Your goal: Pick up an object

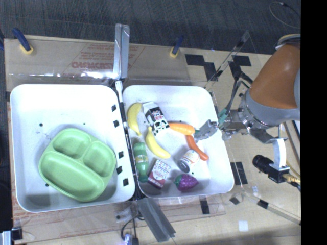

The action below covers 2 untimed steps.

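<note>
Currently: grey two-finger gripper (206,130), finger state indiscernible, is hovering just right of slim orange plastic carrot (182,128), whose long axis is running left-right.

Glossy white plastic bins (20,137), a matt green plastic tray (76,163), smooth shiny plastic bananas (134,117).

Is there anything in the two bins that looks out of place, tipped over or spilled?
Nothing looks spilled or damaged. The small things in the right bin lie jumbled on their sides: the milk carton, the small jar and the green bottle. The green tray sits skewed in the left bin.
</note>
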Available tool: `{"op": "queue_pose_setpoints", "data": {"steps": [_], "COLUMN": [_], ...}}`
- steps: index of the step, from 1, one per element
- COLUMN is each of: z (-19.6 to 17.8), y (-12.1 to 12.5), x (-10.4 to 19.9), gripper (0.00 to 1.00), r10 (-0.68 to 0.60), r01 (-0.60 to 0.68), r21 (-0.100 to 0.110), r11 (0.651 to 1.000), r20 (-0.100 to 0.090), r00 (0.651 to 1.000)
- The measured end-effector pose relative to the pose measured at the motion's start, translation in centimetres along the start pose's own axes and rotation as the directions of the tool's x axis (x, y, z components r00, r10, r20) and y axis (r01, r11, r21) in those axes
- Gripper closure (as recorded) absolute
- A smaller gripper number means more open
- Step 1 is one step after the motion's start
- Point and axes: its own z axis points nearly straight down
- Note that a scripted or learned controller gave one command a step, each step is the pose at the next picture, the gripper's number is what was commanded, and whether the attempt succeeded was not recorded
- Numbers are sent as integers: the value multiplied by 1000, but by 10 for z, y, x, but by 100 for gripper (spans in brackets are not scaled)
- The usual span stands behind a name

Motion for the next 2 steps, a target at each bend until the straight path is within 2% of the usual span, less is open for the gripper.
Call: {"op": "queue_pose_setpoints", "data": {"steps": [1,2], "z": [57,151], "y": [63,57], "x": [22,40], "gripper": [0,0], "r10": [-39,-79], "r01": [39,79], "r21": [1,1], "r11": [999,997], "r20": [0,-1], "r00": [999,997]}}
